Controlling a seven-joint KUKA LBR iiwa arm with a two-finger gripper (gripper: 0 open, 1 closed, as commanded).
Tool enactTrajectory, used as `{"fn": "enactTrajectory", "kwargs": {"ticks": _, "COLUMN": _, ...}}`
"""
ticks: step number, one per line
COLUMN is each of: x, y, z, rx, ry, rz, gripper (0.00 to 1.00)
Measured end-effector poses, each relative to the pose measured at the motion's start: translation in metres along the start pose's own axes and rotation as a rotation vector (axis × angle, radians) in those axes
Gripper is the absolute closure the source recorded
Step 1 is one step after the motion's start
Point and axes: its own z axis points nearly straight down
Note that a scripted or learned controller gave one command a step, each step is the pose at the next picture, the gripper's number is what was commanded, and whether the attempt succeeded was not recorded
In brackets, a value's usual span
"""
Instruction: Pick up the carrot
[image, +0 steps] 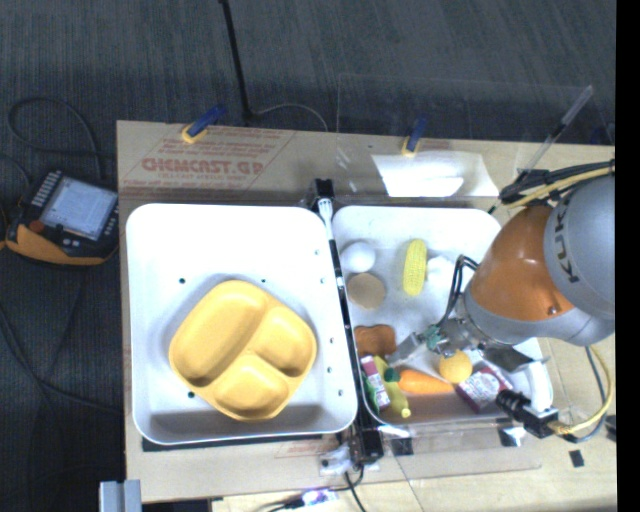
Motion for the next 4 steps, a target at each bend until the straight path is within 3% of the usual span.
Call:
{"fn": "enactTrajectory", "kwargs": {"ticks": 1, "x": -0.039, "y": -0.009, "z": 0.001, "rx": 0.007, "ry": 0.007, "rz": 0.279, "gripper": 0.0}}
{"fn": "enactTrajectory", "kwargs": {"ticks": 2, "x": -0.042, "y": -0.009, "z": -0.01, "rx": 0.003, "ry": -0.001, "rz": 0.282, "gripper": 1.0}}
{"fn": "enactTrajectory", "kwargs": {"ticks": 3, "x": 0.068, "y": 0.01, "z": -0.101, "rx": 0.02, "ry": 0.005, "rz": 0.346, "gripper": 1.0}}
{"fn": "enactTrajectory", "kwargs": {"ticks": 4, "x": 0.067, "y": 0.009, "z": -0.101, "rx": 0.021, "ry": 0.004, "rz": 0.347, "gripper": 0.0}}
